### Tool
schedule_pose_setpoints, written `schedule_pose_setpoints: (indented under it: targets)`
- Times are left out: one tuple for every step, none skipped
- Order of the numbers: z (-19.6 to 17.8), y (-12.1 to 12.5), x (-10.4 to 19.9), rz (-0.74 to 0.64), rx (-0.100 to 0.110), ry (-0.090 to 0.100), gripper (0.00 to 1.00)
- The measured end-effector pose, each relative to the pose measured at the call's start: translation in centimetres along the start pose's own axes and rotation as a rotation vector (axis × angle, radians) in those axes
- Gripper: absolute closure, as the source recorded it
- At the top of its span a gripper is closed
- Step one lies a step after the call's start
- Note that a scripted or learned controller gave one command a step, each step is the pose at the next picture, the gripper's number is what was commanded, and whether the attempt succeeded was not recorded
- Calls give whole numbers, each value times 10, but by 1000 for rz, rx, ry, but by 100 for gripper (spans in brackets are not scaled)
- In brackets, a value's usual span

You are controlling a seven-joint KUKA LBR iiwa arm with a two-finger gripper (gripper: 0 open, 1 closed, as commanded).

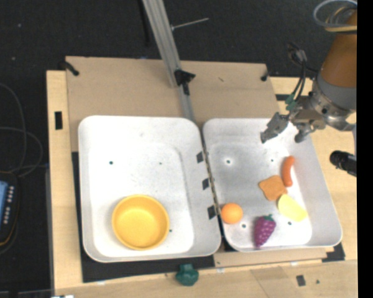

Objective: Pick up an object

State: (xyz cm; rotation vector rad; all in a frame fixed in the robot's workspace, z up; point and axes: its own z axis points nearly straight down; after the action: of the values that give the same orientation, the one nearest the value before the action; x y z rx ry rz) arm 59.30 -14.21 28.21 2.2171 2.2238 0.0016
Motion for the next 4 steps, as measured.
schedule_pose_setpoints:
  targets:
    - [0, 0, 0, 0, 0, 0, 0]
    - [60, 3, -8, 4, 7, -1, 0]
    - [103, -1, -12, 4, 6, -2, 0]
    - [166, -2, -16, 4, 7, -1, 0]
